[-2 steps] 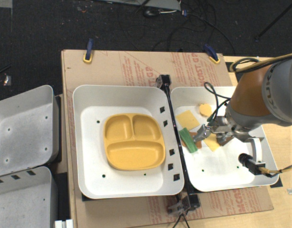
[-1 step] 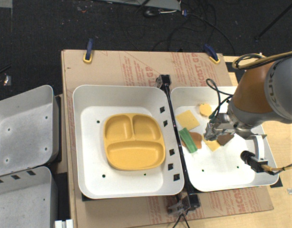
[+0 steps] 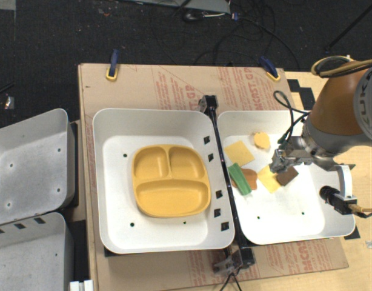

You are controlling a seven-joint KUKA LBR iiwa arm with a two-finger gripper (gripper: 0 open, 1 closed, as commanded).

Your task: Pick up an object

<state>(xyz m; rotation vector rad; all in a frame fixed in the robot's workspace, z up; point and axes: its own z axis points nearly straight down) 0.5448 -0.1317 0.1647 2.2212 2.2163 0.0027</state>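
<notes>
In the right bin (image 3: 307,220), my gripper (image 3: 283,164) hangs low over the middle, reaching in from the right. A small brown block (image 3: 288,176) lies right under its tip, touching or nearly touching it. A flat yellow piece (image 3: 268,181) sits just left of the block. Further left are an orange-brown round item (image 3: 251,177) and a green stick-shaped item (image 3: 239,179). A pale yellow square (image 3: 239,152) and a small orange-yellow lump (image 3: 262,140) lie toward the back of the bin.
The left bin (image 3: 113,223) holds a yellow divided plate (image 3: 171,180). A black divider (image 3: 221,168) runs between the two bins. The arm's orange band (image 3: 337,105) looms over the right bin's back right. A black fitting (image 3: 334,199) sits at its right rim.
</notes>
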